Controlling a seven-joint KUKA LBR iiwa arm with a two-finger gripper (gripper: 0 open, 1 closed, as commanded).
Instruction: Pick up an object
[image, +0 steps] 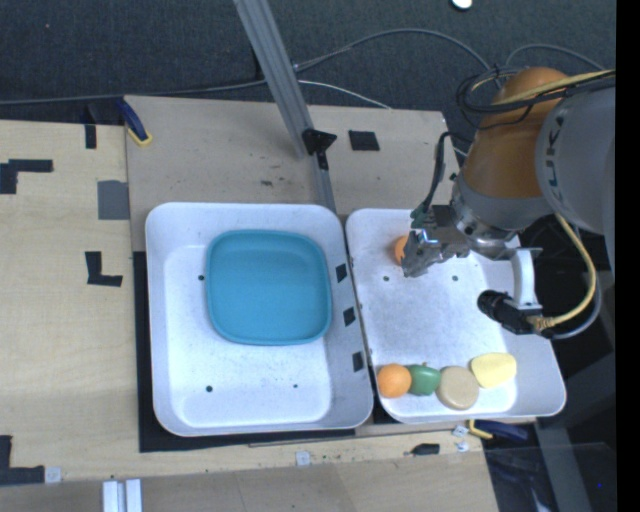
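An orange object (400, 247) is lying at the far left corner of the right bin (440, 320), partly hidden by the gripper (418, 256), which is pressing down right beside it; whether it is gripping cannot be told. The arm (520, 150) is reaching in from the right, its wrist bending down over the bin. Along the near edge an orange ball (394, 380), green piece (425, 379), tan disc (459, 388) and yellow piece (493, 369) are sitting in a row. The left bin (180, 330) is holding a blue plate (268, 286).

"What sits in your left bin (170, 300)?"
"A blue plate (268, 286), lying flat."
"What else can you see?"
"A grey pole (290, 95) leans over your bench (60, 300). Cables (390, 45) lie behind it."
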